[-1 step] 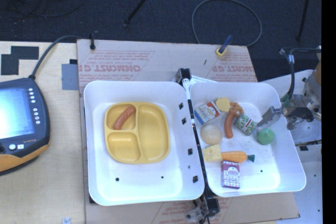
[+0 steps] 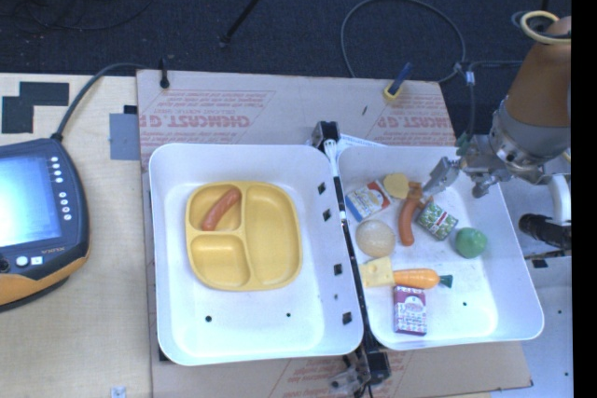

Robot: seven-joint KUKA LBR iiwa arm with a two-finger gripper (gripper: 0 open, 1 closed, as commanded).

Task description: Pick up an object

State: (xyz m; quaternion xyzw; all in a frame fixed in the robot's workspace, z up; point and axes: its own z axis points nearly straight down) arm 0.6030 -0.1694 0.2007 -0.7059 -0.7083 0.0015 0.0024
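So, taking the yellow three-compartment plastic plate (image 2: 244, 235) as the reference: off to its far left a grey handheld control pendant with a lit screen (image 2: 37, 217) is seen lying on the bench. The plate itself is sat in the left shallow white bin (image 2: 177, 312), and a reddish-brown toy sausage (image 2: 220, 208) is laid at a slant in its upper-left compartment. To the right of the plate, past the divide between bins, the right shallow white bin (image 2: 508, 317) is found with all the loose stuff: a small white and red packet (image 2: 367, 199), a pale round ball-like item (image 2: 376, 238) under it, a yellow cheese-like wedge (image 2: 378, 272), a small yellow round piece (image 2: 396, 185), an orange-red toy sausage (image 2: 408, 219) stood nearly upright in the view, an orange toy carrot (image 2: 417, 278), a dark red little carton (image 2: 409, 309), a green-labelled can (image 2: 436, 220) and a green round toy (image 2: 471, 242) furthest right. The two-finger gripper (image 2: 461, 180) is seen above the can, fingers spread apart, nothing held between them.
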